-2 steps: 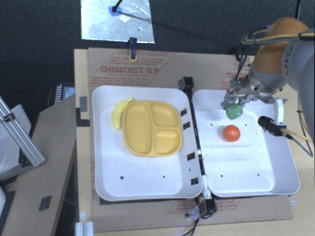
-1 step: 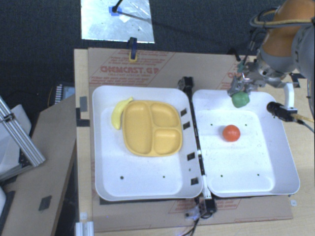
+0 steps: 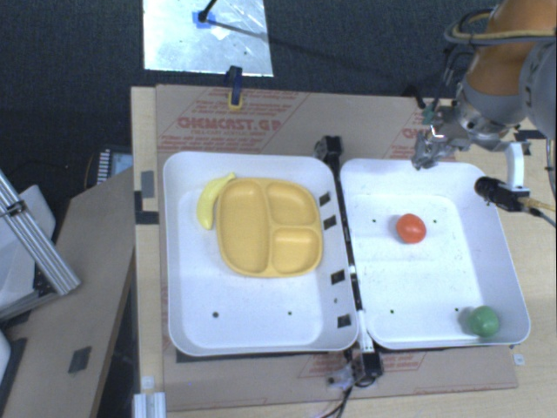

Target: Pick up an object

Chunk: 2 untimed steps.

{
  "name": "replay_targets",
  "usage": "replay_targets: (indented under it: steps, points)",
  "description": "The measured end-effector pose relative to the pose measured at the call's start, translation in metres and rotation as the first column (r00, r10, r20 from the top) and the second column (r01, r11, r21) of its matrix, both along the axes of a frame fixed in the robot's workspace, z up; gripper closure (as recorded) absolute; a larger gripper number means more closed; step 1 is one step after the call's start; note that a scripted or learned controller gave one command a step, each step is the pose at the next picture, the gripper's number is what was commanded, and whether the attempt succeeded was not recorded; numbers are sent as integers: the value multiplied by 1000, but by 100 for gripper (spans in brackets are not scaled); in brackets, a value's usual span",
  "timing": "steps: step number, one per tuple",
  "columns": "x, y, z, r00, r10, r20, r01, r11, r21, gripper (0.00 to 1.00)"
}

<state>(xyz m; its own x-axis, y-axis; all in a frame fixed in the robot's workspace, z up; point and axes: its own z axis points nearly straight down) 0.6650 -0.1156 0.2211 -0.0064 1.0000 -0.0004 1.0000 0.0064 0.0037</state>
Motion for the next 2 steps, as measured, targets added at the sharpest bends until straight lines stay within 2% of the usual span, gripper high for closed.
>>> replay_targets:
  steps: [2]
  points:
    - [-53, 108, -7, 1000, 3, -6, -3, 1000, 3, 100]
